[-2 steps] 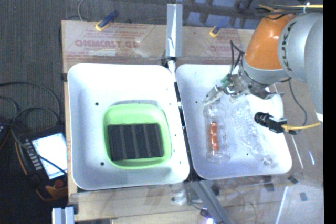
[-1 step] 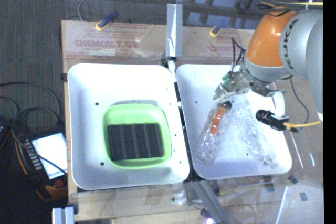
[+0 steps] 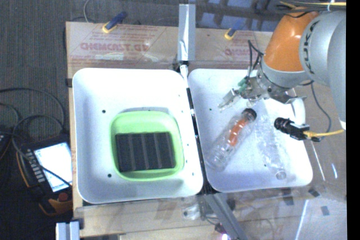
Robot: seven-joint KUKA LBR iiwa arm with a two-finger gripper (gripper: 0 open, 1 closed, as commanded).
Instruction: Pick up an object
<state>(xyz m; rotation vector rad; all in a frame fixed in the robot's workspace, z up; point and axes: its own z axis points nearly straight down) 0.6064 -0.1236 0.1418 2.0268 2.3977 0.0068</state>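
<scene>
In the right bin a clear plastic bottle with orange contents and a black cap lies at a slant, cap toward the upper right. Beside it, to the right, lies a second clear, crumpled bottle. My gripper hangs over the bin's upper middle, just above and left of the black cap. It points left and stands open with nothing between its fingers.
The left bin holds a green tray with a dark slotted inside. A black connector with a yellow cable hangs from the arm over the right bin's right side. A metal post stands behind the bins.
</scene>
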